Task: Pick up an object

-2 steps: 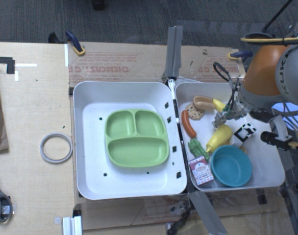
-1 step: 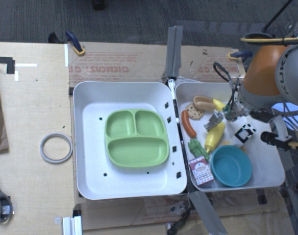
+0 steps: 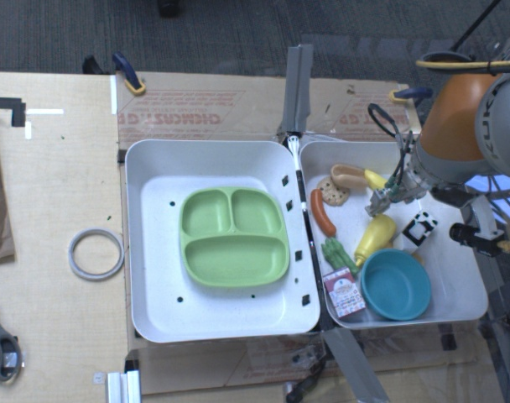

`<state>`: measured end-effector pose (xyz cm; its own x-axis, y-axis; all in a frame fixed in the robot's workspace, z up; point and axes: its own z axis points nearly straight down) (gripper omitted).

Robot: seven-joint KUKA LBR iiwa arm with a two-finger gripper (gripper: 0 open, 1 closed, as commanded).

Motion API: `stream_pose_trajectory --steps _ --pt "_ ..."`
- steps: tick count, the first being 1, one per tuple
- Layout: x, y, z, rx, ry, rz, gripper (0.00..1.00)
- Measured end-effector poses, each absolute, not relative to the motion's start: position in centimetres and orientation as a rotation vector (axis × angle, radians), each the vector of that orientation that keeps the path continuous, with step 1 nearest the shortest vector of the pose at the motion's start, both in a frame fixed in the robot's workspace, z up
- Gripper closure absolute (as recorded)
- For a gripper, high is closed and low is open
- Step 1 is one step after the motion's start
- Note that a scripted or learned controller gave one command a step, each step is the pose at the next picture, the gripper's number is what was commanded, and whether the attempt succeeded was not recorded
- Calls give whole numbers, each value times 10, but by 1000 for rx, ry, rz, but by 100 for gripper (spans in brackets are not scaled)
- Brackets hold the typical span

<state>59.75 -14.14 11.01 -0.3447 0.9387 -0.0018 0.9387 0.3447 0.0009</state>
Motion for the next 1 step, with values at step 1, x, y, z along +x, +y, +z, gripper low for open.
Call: stream_pose_trajectory --steps 1 --pt "598 -141 110 1796 2575 -1 0"
